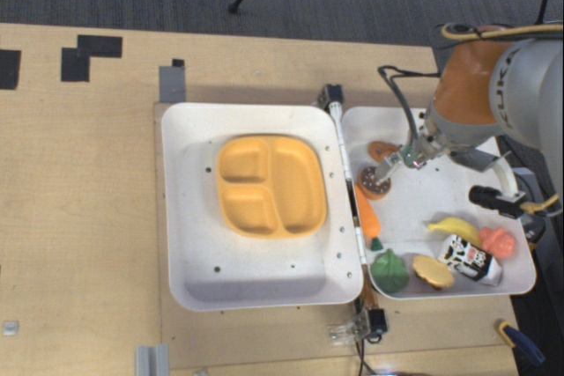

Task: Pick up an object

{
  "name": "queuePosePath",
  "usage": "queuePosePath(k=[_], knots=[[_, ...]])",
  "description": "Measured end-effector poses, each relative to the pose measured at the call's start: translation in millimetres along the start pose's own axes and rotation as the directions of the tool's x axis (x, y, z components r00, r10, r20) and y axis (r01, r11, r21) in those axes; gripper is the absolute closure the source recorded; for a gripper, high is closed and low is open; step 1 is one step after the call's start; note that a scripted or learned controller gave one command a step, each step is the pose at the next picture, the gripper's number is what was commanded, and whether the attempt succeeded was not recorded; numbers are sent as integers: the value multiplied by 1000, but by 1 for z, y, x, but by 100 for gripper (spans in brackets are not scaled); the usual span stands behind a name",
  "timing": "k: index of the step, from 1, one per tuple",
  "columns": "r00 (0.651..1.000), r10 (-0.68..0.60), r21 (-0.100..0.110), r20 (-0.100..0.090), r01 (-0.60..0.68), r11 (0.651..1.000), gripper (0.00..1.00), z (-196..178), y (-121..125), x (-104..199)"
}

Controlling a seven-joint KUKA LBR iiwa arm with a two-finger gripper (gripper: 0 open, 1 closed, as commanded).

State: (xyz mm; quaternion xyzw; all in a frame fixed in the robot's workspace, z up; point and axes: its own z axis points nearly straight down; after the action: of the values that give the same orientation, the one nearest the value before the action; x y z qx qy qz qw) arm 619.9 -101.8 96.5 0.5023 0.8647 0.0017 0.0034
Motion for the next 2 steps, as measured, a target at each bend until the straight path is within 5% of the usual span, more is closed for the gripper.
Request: queuePosePath(k=[1, 2], knots=[[959, 285, 6, -3, -285, 959, 0, 4, 46, -17], [960, 279, 7, -10, -279, 960, 100, -8, 49, -15]])
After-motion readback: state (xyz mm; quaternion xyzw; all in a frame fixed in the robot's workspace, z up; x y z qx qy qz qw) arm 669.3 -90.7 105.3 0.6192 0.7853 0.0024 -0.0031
